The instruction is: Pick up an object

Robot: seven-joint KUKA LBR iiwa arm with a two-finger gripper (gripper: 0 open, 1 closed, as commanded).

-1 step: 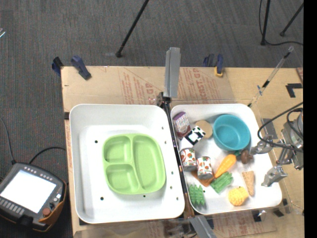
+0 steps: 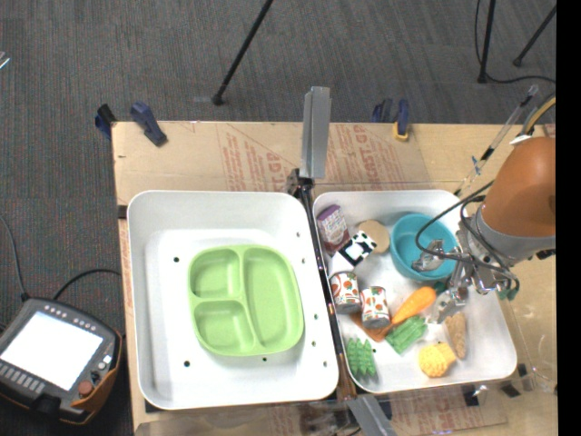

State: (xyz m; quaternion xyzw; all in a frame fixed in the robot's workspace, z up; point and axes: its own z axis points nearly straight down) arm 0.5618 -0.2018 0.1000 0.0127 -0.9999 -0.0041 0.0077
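The right bin (image 2: 504,357) holds the loose objects. Among them are an orange carrot (image 2: 414,304), a tan bread piece (image 2: 456,332), a yellow fruit (image 2: 436,360) and a green vegetable (image 2: 406,332). Two small printed cans (image 2: 345,291) (image 2: 374,304) stand near the bin's left wall. A teal bowl (image 2: 413,243), a purple can (image 2: 331,225), a black-and-white piece (image 2: 360,246) and a tan disc (image 2: 374,234) lie further back. My gripper (image 2: 447,305) hangs low between the carrot's right end and the bread, just in front of the bowl. Nothing is visibly lifted.
The left bin (image 2: 150,243) carries a green divided plate (image 2: 245,300). A spiky green piece (image 2: 361,357) lies at the right bin's front left corner. A grey upright post (image 2: 316,134) stands behind the divide between the bins. A tablet (image 2: 50,352) sits on the floor at left.
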